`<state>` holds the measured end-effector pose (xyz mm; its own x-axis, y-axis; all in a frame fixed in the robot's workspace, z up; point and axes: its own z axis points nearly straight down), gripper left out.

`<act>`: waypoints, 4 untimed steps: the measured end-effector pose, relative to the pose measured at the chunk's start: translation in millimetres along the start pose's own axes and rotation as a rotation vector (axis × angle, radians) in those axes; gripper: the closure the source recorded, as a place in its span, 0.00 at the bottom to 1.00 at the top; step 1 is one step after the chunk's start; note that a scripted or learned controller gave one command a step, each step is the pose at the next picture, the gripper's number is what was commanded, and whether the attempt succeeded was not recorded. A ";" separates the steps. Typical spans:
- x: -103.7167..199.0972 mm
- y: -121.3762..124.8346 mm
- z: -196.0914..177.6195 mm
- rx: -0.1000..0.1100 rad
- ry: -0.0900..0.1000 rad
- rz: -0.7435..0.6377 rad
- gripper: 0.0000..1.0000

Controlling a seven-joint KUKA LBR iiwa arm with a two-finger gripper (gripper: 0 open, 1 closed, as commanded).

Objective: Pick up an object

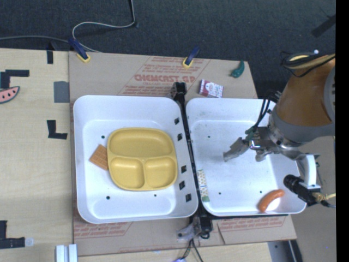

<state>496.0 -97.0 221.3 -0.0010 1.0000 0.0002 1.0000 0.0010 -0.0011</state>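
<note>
Your end effector point(235, 152) hangs over the middle of the right bin point(218, 119), its fingers pointing left and seemingly spread a little, with nothing between them; treat it as open and unloaded. Work from the big things down. On the worktop point(32, 119) the two white bins sit side by side, and the left bin point(87, 119) carries a yellow divided plate point(143, 158) that takes up most of its floor, with a brown cracker-like piece point(99, 157) tucked under its left edge. Both look like poor choices: the plate is wide and shallow, and the brown piece lies flat and partly covered. Your best candidate, by my reading, is the small orange sausage-shaped object point(271, 200) lying in the near right corner of the right bin, well apart from the end effector and close to the bin wall. Bring the end effector right and nearer, turn the wrist so the fingers straddle the object across its short width, and descend squarely. Mind the wall beside it, since a finger could catch the rim, and the rounded shape may roll.
</note>
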 end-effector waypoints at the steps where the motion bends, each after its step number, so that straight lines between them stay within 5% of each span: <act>1: 3.5 11.3 129.7 0.001 0.001 0.001 0.00; 2: 3.9 11.0 120.6 0.003 0.002 0.002 1.00; 3: 4.0 10.9 120.7 0.003 0.003 0.002 0.00; 4: 3.3 103.9 134.9 -0.007 -0.001 -0.001 0.00</act>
<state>599.7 -93.6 86.3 -0.0018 1.0000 -0.0013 1.0000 0.0018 0.0060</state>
